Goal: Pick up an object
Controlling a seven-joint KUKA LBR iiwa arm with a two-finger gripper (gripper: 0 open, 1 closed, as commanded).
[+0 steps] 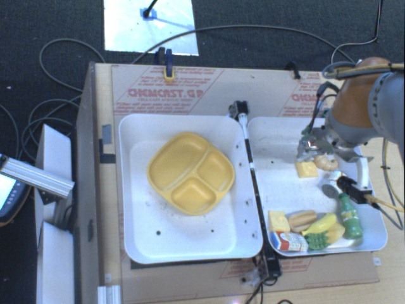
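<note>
At the near edge of the right bin (pixel 380 233) a cluster of toy food is seen — a bottle (pixel 348 216), a banana (pixel 321 224), a hot dog (pixel 302 218), a cheese wedge (pixel 279 220). Farther in, a yellow block (pixel 307 169) and a tan piece (pixel 326 163) lie just below the gripper (pixel 314 145); whether it is apart or together cannot be told. One isolated object should be selected — the block is judged easiest. The descent should be centred on it, clear of the tan piece. Farthest left, a yellow tray (pixel 191 172) lies in the left bin (pixel 136 233)
</note>
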